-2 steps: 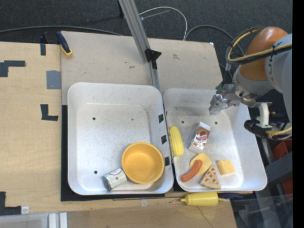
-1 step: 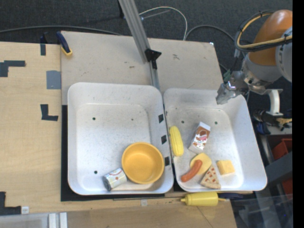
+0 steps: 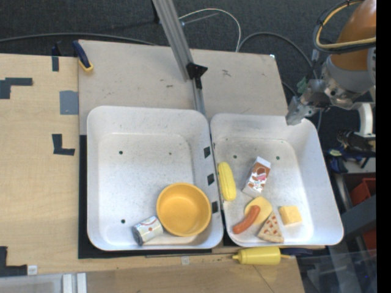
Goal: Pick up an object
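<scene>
The right bin [image 3: 305,157] holds a yellow corn cob [image 3: 226,180], a small milk carton [image 3: 258,176], a hot dog [image 3: 248,217], a pizza slice [image 3: 270,229] and a yellow cheese cube [image 3: 289,215]. In the left bin [image 3: 110,139] sit a yellow bowl [image 3: 182,209] and a small can [image 3: 147,229] lying on its side. My gripper [image 3: 297,110] hangs at the right bin's far right corner, above its rim and well away from the objects. Nothing shows between its fingers.
A yellow mustard bottle [image 3: 259,256] lies on the bench just in front of the right bin. A slanted metal pole [image 3: 177,35] rises behind the bins. Cables run across the dark floor at the back. A yellow-and-blue clamp [image 3: 82,57] sits at the back left.
</scene>
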Robot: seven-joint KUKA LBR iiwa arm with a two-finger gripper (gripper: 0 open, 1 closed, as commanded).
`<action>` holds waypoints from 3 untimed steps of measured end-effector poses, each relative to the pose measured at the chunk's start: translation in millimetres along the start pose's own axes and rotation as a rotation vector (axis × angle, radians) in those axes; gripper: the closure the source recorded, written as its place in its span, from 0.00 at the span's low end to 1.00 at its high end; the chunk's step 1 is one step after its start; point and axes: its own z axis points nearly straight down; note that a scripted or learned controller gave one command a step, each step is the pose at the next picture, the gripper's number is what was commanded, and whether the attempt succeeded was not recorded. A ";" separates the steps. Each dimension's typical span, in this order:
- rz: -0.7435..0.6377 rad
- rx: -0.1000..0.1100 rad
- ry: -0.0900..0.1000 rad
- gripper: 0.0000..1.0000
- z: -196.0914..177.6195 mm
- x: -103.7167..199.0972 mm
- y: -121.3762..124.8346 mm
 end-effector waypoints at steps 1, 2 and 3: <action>-0.004 0.004 0.003 1.00 -8.0 48.0 -10.6; -0.005 0.006 0.003 1.00 -3.8 98.5 -14.6; -0.003 0.007 0.002 1.00 -5.2 142.1 -37.0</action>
